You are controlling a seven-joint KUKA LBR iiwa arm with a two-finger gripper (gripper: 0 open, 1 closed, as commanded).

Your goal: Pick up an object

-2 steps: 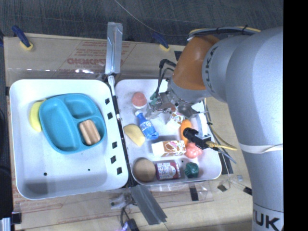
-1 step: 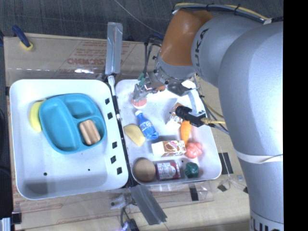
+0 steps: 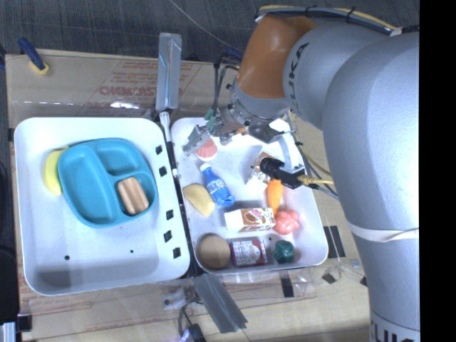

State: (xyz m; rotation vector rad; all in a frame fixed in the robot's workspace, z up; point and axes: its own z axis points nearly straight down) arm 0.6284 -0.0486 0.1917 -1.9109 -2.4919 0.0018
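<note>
Two metal fingers of the gripper (image 3: 201,135) hang over a round red-and-white object (image 3: 206,150); whether they grip it, I cannot tell. Just below lies a blue plastic bottle (image 3: 216,187).

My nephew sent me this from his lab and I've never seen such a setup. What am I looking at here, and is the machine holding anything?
The big grey shape with the orange band is a robot arm, reaching in from the right. One camera fixed above the bench looks down at a slant.

Two shallow white bins sit side by side. The left bin holds a blue divided plate with a bread roll in one compartment, and something yellow tucked under the plate's left edge.

The right bin holds small things: a blue bottle, a carrot, a small carton, a jar, a brown ball and more.

The gripper is low in the right bin's far corner. I can't tell whether it holds anything.
</note>
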